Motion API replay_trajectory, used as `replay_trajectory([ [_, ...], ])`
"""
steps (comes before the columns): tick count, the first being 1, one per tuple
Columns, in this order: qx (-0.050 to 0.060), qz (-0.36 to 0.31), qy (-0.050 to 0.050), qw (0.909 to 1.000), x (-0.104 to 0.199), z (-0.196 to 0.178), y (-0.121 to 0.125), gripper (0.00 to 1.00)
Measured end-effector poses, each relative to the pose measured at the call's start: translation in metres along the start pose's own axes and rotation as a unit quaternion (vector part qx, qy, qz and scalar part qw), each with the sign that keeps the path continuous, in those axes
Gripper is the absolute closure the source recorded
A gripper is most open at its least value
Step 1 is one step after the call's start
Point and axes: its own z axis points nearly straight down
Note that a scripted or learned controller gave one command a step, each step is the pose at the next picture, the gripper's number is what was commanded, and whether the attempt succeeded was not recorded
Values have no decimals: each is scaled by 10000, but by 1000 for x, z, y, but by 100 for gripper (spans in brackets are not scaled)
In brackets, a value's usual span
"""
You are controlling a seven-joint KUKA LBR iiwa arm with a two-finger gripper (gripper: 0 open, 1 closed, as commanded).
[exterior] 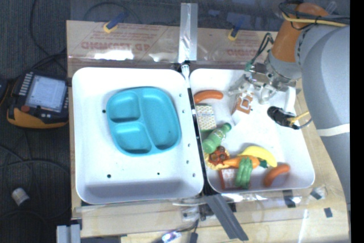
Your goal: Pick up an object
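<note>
Gripper (250,90) low over right bin (296,148) (far end), above small orange-white item (245,103).

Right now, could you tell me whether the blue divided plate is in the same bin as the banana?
No, the blue divided plate lies in the left bin, the banana in the right bin.

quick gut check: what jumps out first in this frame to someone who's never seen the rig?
Probably the bright blue divided plate lying alone in the left bin. Next, the heap of toy food along the right bin's near and left sides: a yellow banana, a green bottle, a green pepper, sausages. Then the grey arm with its orange band, its gripper low over the right bin's far end beside a small orange-and-white item.
</note>
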Motion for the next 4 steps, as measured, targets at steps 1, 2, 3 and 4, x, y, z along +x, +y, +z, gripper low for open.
replay_trajectory([
  [1, -8, -1670, -9, 9860, -6, -1, -33, 0],
  [2, 32, -2794, 7, 9602, 3, -78, -59, 0],
  [3, 25, -4093, 18, 9124, 16, -51, -73, 0],
  [4, -40, -3540, -6, 9352, -30, -3, -71, 0],
])
